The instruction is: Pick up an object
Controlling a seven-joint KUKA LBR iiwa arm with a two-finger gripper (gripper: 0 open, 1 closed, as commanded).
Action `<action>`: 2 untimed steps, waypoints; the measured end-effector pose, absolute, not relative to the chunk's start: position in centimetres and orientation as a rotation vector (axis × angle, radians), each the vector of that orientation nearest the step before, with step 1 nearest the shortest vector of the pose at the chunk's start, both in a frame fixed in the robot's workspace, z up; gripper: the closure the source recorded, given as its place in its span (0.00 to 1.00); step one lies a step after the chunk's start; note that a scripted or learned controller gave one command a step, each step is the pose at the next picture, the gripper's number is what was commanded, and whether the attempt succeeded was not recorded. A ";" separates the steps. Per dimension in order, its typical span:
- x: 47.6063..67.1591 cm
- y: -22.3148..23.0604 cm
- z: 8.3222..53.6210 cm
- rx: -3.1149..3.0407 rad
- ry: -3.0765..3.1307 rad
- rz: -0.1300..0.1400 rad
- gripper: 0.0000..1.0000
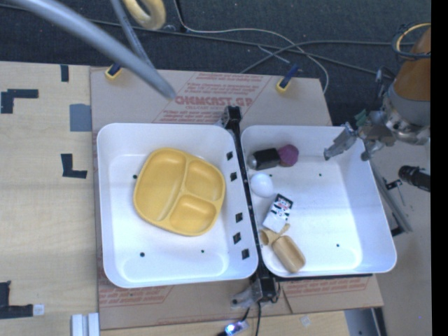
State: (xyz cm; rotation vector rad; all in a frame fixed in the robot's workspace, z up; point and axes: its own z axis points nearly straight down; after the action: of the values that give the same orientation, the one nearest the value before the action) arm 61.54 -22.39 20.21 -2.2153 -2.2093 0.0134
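We see two white bins: the left bin (pixel 115 208) carries a yellow divided tray (pixel 180 190). In the right bin (pixel 350 208), nearest that tray, lie a white ball (pixel 262 183), a black cylinder (pixel 266 159) beside a magenta ball (pixel 288 155), a white card with black print (pixel 278 214), and a tan cup (pixel 287 252).

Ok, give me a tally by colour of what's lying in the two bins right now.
Yellow: 1, tray
Black: 1, cylinder
Purple: 1, ball
White: 2, ball and box
Tan: 1, cup
Total: 6
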 end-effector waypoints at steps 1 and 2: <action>61.9 -22.3 21.1 -2.220 -2.222 0.002 0.00; 62.3 -21.5 15.3 -2.216 -2.221 0.006 0.00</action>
State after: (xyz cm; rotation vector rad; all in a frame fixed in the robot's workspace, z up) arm 62.30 -21.47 15.28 -2.2164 -2.2208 0.0058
